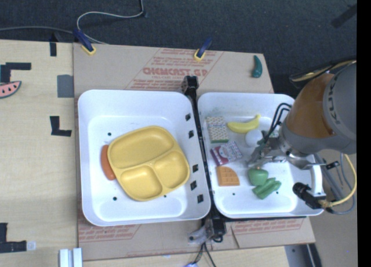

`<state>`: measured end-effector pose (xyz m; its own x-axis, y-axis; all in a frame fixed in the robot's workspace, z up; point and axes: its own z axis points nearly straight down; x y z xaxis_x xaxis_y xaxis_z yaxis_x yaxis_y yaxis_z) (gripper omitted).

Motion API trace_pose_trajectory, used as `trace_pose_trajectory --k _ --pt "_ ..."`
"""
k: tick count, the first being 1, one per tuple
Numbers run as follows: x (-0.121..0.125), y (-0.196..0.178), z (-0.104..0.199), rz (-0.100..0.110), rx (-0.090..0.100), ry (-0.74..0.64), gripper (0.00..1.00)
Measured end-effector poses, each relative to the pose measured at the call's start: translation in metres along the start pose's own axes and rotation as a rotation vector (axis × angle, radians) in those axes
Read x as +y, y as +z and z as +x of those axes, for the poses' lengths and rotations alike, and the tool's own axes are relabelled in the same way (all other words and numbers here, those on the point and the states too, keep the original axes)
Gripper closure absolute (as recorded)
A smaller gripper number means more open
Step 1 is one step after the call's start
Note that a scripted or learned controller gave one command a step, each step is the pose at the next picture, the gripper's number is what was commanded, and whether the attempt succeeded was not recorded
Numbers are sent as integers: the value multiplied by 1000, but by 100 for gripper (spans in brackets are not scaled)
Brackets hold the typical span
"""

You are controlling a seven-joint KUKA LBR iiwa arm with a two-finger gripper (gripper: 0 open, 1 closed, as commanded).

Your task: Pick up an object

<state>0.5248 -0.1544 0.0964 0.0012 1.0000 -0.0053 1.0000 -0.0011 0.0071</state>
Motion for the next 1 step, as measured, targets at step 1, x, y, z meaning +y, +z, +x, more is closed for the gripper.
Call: trace_pose_trajectory --k 1 --pt "0 0 0 0 0 0 0"
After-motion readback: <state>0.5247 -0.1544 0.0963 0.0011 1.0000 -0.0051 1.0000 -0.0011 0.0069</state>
